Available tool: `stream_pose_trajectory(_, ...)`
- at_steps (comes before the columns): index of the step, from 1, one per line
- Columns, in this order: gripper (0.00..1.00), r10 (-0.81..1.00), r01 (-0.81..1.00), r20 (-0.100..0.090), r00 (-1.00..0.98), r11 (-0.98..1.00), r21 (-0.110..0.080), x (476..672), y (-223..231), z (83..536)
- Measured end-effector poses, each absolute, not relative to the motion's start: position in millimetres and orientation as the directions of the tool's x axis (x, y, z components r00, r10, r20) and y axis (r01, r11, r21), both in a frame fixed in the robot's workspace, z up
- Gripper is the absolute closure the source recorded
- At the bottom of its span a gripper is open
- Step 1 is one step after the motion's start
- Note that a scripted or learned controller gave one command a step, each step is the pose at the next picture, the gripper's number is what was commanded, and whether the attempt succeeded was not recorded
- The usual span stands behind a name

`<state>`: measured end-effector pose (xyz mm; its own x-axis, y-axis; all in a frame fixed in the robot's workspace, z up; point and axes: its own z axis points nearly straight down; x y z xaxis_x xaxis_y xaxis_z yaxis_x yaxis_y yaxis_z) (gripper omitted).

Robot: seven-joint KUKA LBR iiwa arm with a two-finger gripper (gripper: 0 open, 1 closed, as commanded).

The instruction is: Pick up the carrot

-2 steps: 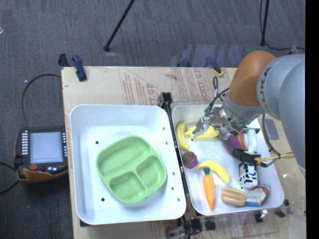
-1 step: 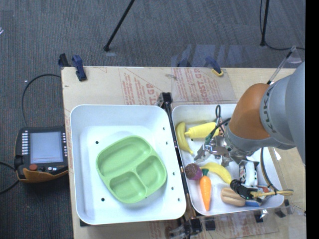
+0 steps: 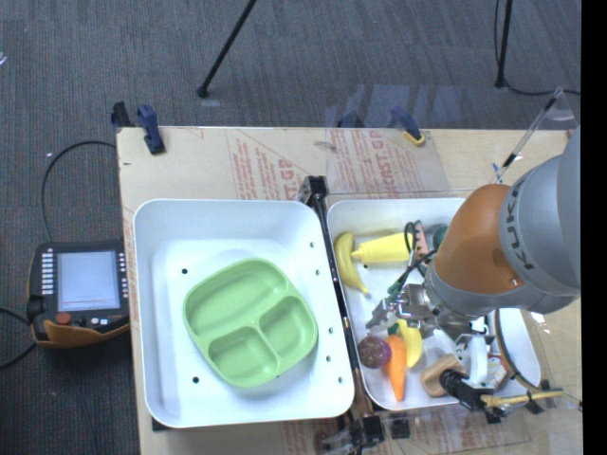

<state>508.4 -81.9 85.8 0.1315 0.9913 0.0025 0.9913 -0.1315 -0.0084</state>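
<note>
The carrot [image 3: 396, 368] is orange and tapered. It lies near the front edge of the right bin [image 3: 346, 218] with its tip pointing toward the front. My gripper [image 3: 400, 314] hangs just behind and above the carrot's thick end, over a small yellow item [image 3: 411, 336]. The arm's orange band [image 3: 479, 245] and grey body cover the right half of this bin. Nothing of the carrot looks lifted; it rests on the bin floor.
A dark purple round item [image 3: 374, 352] touches the carrot's left side. A tan piece [image 3: 437, 375] lies to its right. A banana [image 3: 348, 262] and a yellow squeeze bottle [image 3: 388, 247] lie at the back. The left bin [image 3: 156, 254] holds a green divided plate [image 3: 249, 322].
</note>
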Motion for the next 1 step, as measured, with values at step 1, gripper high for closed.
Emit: stream_pose_trajectory(1,0.0,0.892,0.892,0.006,-0.453,0.453,-0.004,474.6,-89.3,86.1)
